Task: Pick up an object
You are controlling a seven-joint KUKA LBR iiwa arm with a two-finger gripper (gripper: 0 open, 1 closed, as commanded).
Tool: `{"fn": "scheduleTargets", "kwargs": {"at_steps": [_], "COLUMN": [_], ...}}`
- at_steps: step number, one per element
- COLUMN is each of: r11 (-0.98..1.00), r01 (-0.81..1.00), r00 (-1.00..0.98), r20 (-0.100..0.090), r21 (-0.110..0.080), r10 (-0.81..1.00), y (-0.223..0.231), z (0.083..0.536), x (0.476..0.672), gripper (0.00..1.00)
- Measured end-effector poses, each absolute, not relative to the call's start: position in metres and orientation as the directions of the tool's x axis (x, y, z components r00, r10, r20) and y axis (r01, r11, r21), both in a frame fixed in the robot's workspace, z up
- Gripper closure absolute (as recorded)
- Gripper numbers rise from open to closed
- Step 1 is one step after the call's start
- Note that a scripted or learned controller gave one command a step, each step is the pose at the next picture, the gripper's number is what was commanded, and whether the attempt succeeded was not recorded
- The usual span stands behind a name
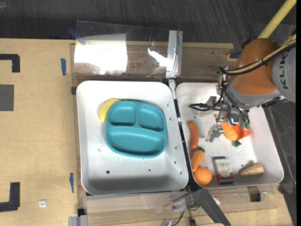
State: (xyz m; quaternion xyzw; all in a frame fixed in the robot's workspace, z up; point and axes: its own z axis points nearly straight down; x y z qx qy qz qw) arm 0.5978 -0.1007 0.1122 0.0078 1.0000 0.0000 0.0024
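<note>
Left bin (pixel 94 173): a teal divided tray (pixel 136 127) lies in it, with a yellow piece (pixel 107 108) poking out from under its upper-left edge; nothing here is being handled.
Right bin (pixel 275 168): a long orange piece (pixel 193 133), a carrot (pixel 198 158), an orange ball (pixel 203 175), a small red box (pixel 222 169) and a tan lump (pixel 252 169) all rest on its floor.
Tool (pixel 225 128): low over the right bin's upper middle; I cannot tell how its jaws stand.
Nearest thing: an orange toy (pixel 233 132) lies right at the tool's tip, touching or just beside it.
Progress: by my reading the pick is at the grasp stage; no object is visibly raised, so closing securely and lifting are left.
</note>
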Motion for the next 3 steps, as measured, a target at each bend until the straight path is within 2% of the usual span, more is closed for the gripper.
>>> {"fn": "scheduleTargets", "kwargs": {"at_steps": [1, 2, 3], "r11": [0.990, 1.000, 0.997], "r01": [0.140, -0.012, 0.071], "r00": [-0.990, -1.000, -0.997], "r20": [-0.014, -0.006, -0.009], "r21": [0.001, 0.000, -0.001], "r10": [0.140, -0.012, 0.071], "y": [-0.096, -0.166, -0.167], "z": [0.090, 0.088, 0.089], "x": [0.548, 0.663, 0.586], "gripper": [0.00, 0.00, 0.00]}}
